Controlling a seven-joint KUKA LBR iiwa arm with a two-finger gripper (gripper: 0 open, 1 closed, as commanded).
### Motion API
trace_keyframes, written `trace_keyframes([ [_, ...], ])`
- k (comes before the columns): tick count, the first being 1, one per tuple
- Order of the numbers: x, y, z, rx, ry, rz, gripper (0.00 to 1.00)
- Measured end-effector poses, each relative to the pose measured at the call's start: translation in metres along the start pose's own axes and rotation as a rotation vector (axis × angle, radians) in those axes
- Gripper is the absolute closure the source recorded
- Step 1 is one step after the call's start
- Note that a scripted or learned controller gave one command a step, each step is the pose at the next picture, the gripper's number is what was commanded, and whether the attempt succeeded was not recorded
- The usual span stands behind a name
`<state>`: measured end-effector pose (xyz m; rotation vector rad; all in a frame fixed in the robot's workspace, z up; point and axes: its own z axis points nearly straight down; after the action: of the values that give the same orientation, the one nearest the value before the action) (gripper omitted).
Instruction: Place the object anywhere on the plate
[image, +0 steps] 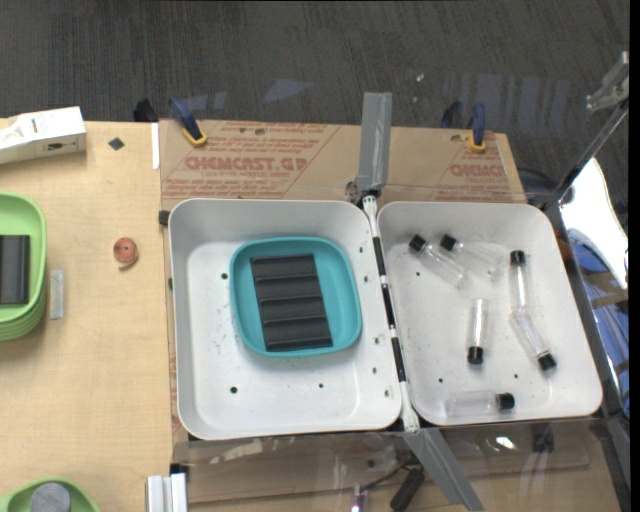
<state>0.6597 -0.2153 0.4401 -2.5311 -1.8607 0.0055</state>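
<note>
Where the two shallow white bins sit side by side on the wooden bench (90, 400), you find a teal, rounded-square plate (345, 300) in the middle of the left bin (200, 400). A black, ribbed rectangular block (290, 302) lies flat on the plate's centre, inside its rim. The right bin (570, 390) holds several clear plastic tubes with black caps (476, 332), scattered apart. Two are near its far left corner, one is by its far right corner, two are around the middle, and one lies along its near edge. Both bins rest on a brown printed cardboard sheet (260, 160). Toward the bench's left edge you have a lime-green tray (25, 215) and a small reddish disc (124, 250). You cannot tell the gripper's state.
</note>
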Motion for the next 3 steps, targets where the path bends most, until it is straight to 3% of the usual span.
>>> trace_keyframes([
  [2,0.0011,-0.0002,0.0011,0.002,0.000,0.083,0.00],
  [3,0.0016,-0.0001,0.0018,0.003,0.001,-0.067,0.00],
])
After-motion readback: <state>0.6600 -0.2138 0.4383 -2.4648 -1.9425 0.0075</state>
